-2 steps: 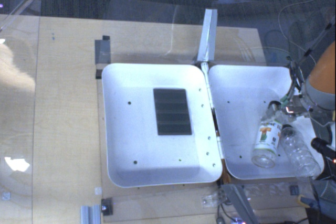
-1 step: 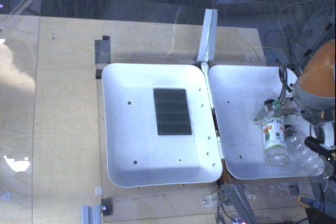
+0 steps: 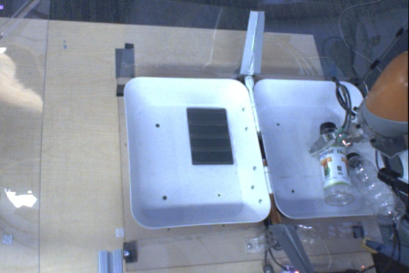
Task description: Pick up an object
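A small bottle [image 3: 335,174] with a white label marked in orange and green lies in the right bin [image 3: 287,137], towards its right side. Its neck points to the far left. My gripper [image 3: 331,136] comes in from the right and sits low over the bottle's neck end, touching or nearly touching it. The grey arm with its orange band [image 3: 390,94] rises behind it. A dark ridged rectangular pad [image 3: 209,135] lies flat in the middle of the left bin [image 3: 153,188].
A crumpled clear plastic bottle [image 3: 372,185] lies against the right bin's right side, next to the labelled bottle. Black cables [image 3: 345,99] hang off the wrist over that bin. A metal post [image 3: 253,41] stands behind the gap between the bins.
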{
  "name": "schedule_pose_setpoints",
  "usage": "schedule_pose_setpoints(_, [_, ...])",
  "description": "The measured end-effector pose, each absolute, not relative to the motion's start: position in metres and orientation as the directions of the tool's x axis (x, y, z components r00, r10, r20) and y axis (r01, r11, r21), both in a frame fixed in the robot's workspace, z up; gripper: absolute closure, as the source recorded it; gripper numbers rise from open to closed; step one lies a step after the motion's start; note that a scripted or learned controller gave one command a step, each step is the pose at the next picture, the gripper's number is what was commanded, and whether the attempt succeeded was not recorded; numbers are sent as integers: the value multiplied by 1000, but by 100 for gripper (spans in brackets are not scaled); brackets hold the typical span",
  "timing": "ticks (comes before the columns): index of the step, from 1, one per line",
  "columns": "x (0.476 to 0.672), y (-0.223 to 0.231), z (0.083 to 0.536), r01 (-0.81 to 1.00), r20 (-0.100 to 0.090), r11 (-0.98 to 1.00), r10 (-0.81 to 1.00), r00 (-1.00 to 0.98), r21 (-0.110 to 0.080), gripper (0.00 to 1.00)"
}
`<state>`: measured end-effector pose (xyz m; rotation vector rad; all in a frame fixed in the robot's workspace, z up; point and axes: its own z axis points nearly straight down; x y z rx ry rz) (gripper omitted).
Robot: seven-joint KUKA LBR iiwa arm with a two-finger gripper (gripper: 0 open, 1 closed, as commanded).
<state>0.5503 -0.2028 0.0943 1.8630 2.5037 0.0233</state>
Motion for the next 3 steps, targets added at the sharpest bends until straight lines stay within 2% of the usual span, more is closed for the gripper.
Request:
schedule_pose_setpoints(1, [550,-203,94,958,-7,287,958,-287,23,0])
schedule_pose_setpoints(2, [601,-205,93,950,-13,312,950,-311,22,0])
schedule_pose_setpoints(3, [583,-200,94,899,-10,437,899,-437,25,0])
